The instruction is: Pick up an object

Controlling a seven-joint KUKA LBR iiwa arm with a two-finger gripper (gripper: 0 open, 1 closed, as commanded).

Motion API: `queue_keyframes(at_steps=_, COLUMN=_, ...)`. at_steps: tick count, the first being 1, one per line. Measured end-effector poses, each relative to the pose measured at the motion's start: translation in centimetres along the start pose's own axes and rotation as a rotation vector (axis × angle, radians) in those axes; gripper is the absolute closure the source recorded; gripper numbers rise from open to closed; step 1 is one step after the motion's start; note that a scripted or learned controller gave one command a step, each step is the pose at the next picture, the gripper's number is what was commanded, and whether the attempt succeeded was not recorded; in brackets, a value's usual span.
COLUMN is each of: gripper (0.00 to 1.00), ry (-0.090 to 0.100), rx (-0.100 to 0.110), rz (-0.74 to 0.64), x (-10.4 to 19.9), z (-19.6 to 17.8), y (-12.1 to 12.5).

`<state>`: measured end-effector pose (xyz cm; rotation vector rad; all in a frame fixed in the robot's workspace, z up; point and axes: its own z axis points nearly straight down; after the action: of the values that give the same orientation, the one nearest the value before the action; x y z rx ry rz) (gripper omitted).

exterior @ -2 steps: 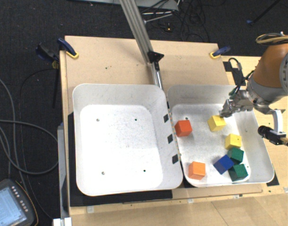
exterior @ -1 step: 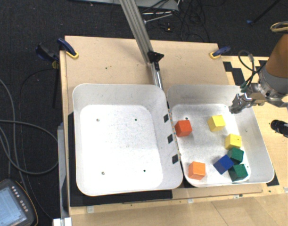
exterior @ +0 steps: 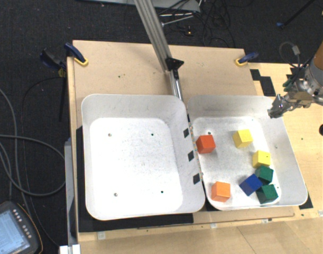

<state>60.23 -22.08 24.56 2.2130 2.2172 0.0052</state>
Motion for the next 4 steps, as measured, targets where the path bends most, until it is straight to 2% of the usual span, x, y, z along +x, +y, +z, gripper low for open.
queue_keyframes(at_steps=1, gripper=1.00, ry=0.002, rx=0.004, rz=-0.001, x=0.0, z=-2.0, y=0.1)
queue_keyframes(at_steps=3, gripper=1.00, ry=0.006, rx=0.010, rz=-0.006, x=11.6, z=-0.8, y=0.0)
queue_keyframes(at_steps=4, gripper=1.00, ry=0.005, rx=0.007, rz=-0.007, x=17.2, z=-1.5, y=0.7)
